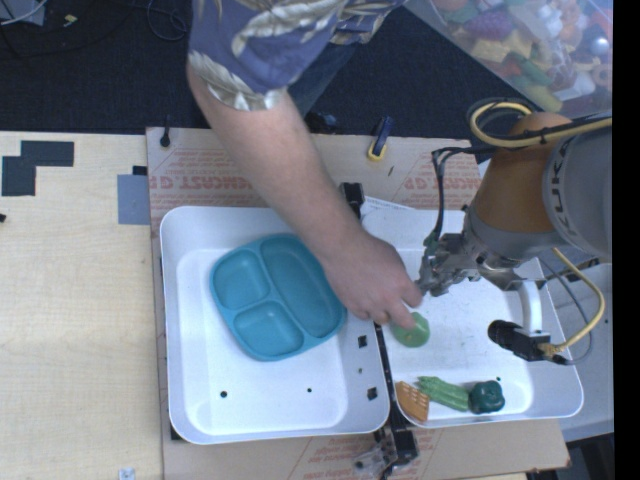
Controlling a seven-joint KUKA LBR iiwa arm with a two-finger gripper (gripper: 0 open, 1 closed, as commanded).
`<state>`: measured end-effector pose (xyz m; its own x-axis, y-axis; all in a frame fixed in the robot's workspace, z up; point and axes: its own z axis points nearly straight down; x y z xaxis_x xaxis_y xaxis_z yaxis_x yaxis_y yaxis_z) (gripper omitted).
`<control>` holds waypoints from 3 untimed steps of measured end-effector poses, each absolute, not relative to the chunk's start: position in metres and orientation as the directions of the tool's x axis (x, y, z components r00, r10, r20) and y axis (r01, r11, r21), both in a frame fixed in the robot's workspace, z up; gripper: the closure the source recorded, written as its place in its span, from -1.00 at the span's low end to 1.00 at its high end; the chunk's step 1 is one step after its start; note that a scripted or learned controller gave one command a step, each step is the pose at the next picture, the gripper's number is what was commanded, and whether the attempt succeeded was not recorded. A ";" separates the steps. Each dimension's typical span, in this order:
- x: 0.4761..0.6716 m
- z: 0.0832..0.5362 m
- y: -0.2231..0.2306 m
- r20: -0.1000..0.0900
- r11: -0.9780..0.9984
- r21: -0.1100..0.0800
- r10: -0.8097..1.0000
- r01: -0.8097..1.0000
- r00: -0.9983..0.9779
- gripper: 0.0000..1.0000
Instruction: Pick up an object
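A small light-green round object (412,331) lies in the right bin (560,400), held under the fingertips of a person's hand (385,288). Near that bin's front edge sit an orange waffle-like piece (413,401), a long green vegetable toy (445,392) and a dark green lump (486,397). My gripper (436,274) hangs over the right bin, just up and right of the hand and the round object. The view does not reveal how its jaws stand.
A person's arm (280,138) in a patterned shirt reaches down from the top across both bins. A teal divided plate (275,295) lies in the left bin (190,368). A bag of toys (520,18) sits at top right.
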<state>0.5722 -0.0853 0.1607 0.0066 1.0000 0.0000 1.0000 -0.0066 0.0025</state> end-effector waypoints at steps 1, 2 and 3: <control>0.572 0.224 -0.086 0.000 0.001 0.004 1.000 1.000 -0.001 1.00; 0.572 0.227 -0.087 0.001 0.000 -0.002 1.000 1.000 0.000 1.00; 0.528 0.218 -0.056 0.002 0.002 -0.008 1.000 1.000 -0.002 1.00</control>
<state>0.5285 -0.0564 0.2182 -0.0019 1.0000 0.0023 1.0000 0.0019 -0.0076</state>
